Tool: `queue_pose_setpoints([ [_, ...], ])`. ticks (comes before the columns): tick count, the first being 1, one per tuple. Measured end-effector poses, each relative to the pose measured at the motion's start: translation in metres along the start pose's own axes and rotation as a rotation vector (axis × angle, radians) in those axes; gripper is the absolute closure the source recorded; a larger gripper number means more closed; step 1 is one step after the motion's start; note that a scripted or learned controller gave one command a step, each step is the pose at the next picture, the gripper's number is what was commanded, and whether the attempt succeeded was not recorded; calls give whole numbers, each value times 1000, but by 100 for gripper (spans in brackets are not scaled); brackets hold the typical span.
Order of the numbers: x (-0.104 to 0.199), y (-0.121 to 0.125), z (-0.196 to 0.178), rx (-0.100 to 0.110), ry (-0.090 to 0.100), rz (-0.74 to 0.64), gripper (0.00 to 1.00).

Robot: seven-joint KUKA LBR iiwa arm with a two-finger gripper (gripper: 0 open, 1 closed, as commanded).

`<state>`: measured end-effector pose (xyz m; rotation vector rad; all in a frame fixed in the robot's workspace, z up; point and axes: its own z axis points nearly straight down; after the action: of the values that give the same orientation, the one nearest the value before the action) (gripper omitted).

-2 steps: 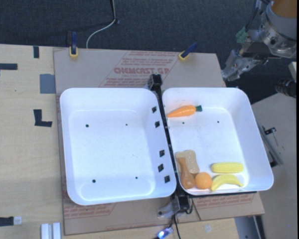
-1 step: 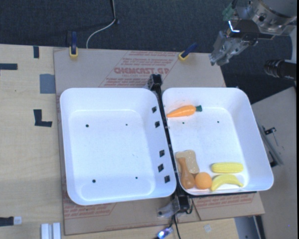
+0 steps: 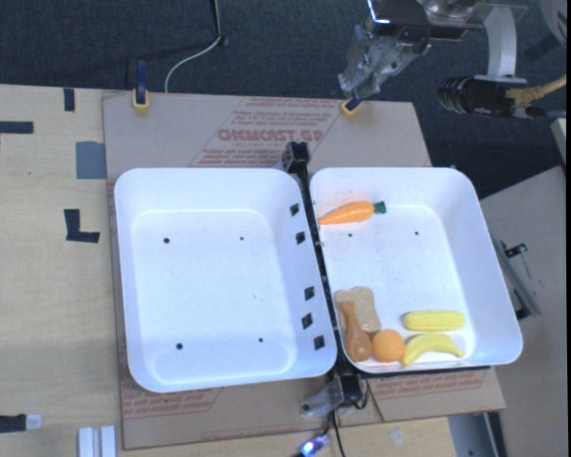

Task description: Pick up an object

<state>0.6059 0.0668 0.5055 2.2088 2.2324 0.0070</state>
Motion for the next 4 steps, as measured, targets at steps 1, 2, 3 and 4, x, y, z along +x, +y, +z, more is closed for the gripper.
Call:
queue_pose_setpoints([
  [1,71,29,-30,1,-1,3,100],
  [2,122,65,-27,4,-3,6,100],
  [3,120,64,-38,5,-5,8,100],
  [4,121,64,-48,5,-6,6,100],
])
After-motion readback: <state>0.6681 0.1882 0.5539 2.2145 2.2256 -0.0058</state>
